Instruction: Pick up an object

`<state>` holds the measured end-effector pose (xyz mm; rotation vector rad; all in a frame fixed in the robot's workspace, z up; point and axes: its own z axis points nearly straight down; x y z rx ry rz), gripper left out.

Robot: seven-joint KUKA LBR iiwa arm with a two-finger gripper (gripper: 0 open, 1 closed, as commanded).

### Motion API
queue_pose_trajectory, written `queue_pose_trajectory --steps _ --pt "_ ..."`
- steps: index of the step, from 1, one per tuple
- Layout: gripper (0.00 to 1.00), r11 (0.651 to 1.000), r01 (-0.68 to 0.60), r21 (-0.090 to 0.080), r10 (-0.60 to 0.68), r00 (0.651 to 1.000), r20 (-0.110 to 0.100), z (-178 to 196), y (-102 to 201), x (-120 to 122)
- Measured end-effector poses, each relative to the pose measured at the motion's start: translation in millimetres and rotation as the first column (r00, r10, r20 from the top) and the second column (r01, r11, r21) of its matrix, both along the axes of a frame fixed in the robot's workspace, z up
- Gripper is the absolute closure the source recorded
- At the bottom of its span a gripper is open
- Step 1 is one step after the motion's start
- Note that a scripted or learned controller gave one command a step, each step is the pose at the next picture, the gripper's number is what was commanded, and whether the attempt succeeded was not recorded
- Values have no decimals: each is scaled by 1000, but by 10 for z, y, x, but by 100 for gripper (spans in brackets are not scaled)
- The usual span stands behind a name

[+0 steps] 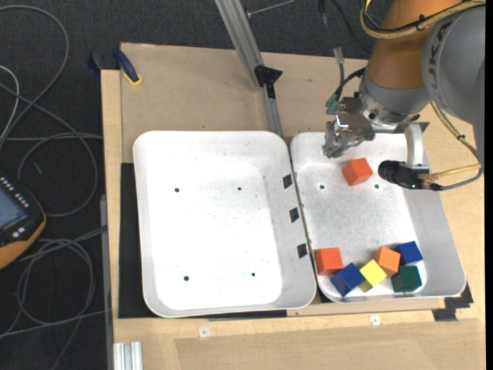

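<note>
My gripper (337, 143) hangs over the far left corner of the right bin (362, 214). An orange-red block (357, 171) lies on the bin floor just below and to the right of the gripper, apart from it. Nothing shows in the gripper. Along the bin's near edge sits a cluster of blocks: an orange one (329, 260), a blue one (347, 277), a yellow one (373, 272), a second orange one (389, 259), a second blue one (409, 252) and a dark green one (407, 279).
The left bin (208, 222) stands beside the right one, with black clips (293, 214) along their shared edge. A slanted metal rail (246, 45) crosses the bench behind the bins. Cables and a handheld unit (15, 218) lie on the floor at the left.
</note>
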<state>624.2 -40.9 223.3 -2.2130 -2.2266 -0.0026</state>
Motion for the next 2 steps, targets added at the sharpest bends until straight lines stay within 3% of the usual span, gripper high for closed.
queue_pose_trajectory --steps 2 --pt "100 1000 -1 0 1 1000 2 -11 1030 77"
